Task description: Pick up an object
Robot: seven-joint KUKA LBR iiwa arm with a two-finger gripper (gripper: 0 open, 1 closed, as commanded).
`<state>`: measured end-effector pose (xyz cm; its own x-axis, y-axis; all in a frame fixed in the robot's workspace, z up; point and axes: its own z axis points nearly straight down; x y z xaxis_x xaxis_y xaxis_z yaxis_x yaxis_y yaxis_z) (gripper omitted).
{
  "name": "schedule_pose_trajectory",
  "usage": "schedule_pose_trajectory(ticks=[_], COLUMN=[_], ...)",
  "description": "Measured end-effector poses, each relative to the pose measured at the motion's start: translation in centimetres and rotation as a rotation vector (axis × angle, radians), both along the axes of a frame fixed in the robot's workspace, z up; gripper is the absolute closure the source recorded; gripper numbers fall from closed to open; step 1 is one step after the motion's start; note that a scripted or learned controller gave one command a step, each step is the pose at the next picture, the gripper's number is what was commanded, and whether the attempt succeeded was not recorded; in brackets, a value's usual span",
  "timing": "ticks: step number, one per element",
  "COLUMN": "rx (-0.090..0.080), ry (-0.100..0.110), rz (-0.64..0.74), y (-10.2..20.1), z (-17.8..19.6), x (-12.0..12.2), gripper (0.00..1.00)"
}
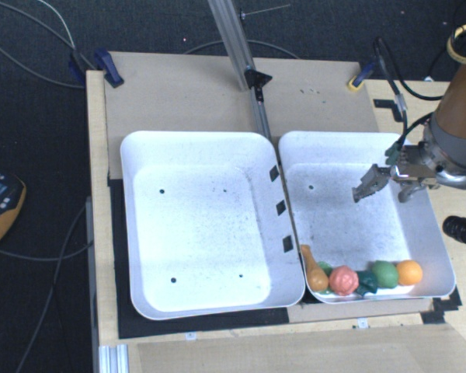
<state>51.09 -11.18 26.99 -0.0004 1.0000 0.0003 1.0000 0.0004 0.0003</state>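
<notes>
lying well below the gripper (pixel 388 183), toys (pixel 365 276) line the right bin's (pixel 326 150) near wall.

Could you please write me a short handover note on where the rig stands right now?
Claw: open, holding nothing, above the right bin's floor near its right wall.
Things: orange ball, green ball, pink ball and an orange pear-shaped piece in a row along the right bin's near edge.
Done: nothing picked yet.
Left: move the claw to that row, close on one thing, lift.
</notes>
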Motion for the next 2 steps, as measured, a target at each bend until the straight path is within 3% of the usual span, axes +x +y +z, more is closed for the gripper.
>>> schedule_pose_trajectory(ticks=[1, 2], rx=[0.001, 0.0], ry=[0.005, -0.001], rz=[0.006, 0.0], y=[9.5, 9.1], z=[-6.7, -5.4], x=[5.3, 5.4], gripper=[0.0, 1.0])
